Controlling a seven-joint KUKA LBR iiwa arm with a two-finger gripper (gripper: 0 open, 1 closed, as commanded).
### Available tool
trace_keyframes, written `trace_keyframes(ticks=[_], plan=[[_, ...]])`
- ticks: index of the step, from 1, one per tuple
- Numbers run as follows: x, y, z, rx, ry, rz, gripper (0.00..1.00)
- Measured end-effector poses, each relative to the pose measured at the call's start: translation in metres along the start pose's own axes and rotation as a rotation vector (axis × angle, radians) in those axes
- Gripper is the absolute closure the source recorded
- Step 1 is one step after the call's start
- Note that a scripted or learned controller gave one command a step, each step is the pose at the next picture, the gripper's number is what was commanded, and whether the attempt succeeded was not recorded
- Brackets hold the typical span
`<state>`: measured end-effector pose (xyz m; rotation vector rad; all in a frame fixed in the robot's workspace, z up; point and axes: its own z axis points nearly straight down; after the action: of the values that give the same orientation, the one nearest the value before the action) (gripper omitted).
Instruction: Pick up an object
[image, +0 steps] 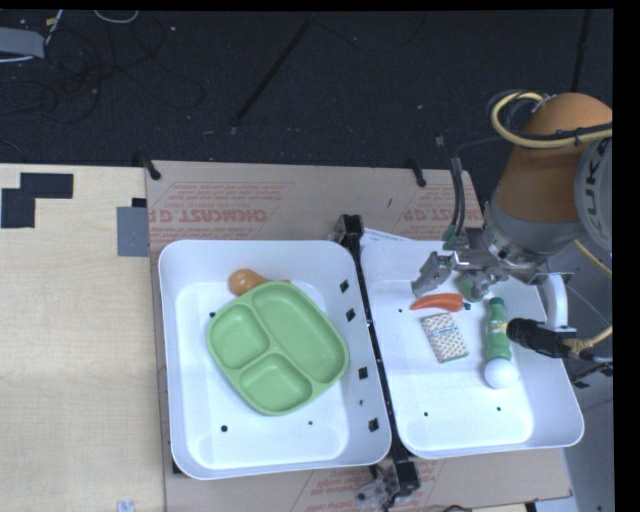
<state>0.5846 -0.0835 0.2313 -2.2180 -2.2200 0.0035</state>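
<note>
My gripper (447, 272) hangs over the far part of the right bin (470, 425), and I cannot tell how my fingers are set; nothing shows between them. Just below the gripper lies 1 orange carrot-like piece (437, 301), long and thin, lying across the bin with its tip toward the divider. Just beside it, toward the near edge, sits 1 small patterned box (444, 336), tan with a fine dotted print. To the right of the box lies 1 green bottle (496, 331), slim, lengthwise, its near end touching 1 white ball (500, 374).

The left bin (190, 420) holds 1 green divided plate (276, 346) with 3 compartments, and 1 orange round thing (244, 281) peeks out from its far edge.
</note>
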Motion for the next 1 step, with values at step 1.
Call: trace_keyframes(ticks=[1], plan=[[0.0065,0.0007,0.0449,0.001,0.0,0.003,0.0]])
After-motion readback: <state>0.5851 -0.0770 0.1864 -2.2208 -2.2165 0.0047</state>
